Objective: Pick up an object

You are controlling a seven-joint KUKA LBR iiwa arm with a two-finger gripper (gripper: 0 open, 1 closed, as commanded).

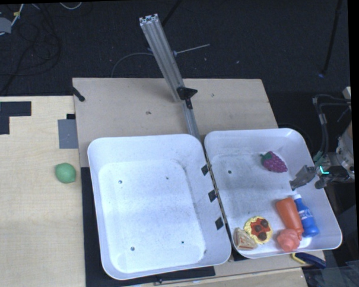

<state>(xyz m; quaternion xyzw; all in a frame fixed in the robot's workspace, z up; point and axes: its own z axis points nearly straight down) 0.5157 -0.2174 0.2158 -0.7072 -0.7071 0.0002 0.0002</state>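
A green ball (65, 173) lies on the bench (29, 236) at far left, well apart from the bins and clear of their rims. Next comes the left bin (102, 150), its whole floor bare and open from rim to rim, bounded on its right by the seam where three small black clips (210, 195) join it to the right bin (250, 138). A metal rail (164, 56) slants from the upper centre down toward the top of that seam.

In the right bin the upper and left floor lies open; the things crowd the lower right corner. A sandwich wedge (245, 239) sits near the front rim, just beside a round yellow toy (258, 228) with red and dark spots, the two touching or nearly so. Above them, alone in the upper right floor with room on all sides, lies a purple grape bunch (275, 162), its long axis running from upper left to lower right, green stem at upper left. An orange carrot (288, 214) lies with its long axis near vertical in the view, tilting slightly. A pink lump (287, 240) sits touching its lower end, against the front rim. A blue and white bottle (305, 217) lies alongside the carrot's right, parallel, cap at the top, close to the right rim.

The gripper (304, 177) hangs over the right rim, above the bottle's cap. Nothing shows between its fingers; whether they are spread or closed, I cannot tell.
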